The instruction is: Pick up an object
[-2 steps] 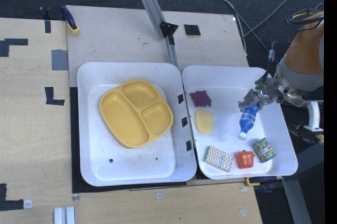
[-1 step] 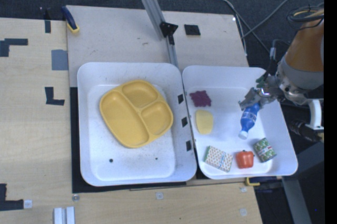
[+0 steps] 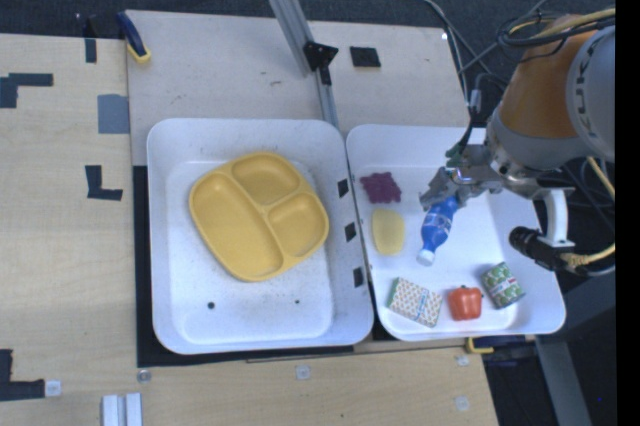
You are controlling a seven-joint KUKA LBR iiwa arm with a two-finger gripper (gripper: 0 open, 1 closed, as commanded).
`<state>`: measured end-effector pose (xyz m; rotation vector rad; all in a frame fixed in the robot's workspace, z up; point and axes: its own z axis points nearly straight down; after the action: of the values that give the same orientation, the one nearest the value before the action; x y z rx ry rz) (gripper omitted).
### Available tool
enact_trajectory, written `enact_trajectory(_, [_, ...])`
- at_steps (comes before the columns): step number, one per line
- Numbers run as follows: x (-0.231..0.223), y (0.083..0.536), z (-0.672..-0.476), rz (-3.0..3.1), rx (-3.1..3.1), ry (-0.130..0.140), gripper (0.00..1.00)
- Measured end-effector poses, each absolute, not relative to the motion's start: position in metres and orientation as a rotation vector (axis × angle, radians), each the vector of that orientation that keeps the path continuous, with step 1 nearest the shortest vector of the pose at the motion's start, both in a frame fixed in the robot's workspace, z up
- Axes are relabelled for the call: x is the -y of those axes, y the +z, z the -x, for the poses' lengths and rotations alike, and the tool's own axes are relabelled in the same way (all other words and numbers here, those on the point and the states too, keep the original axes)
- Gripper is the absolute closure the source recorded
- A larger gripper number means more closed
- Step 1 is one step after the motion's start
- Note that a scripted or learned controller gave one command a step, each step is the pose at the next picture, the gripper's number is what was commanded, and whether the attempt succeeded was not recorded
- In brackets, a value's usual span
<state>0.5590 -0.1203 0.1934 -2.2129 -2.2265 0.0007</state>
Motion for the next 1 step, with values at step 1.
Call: enact_trajectory(1, [0.0686, 0.2078, -0.5643, 2.212, 2.228, -0.002, 1.0])
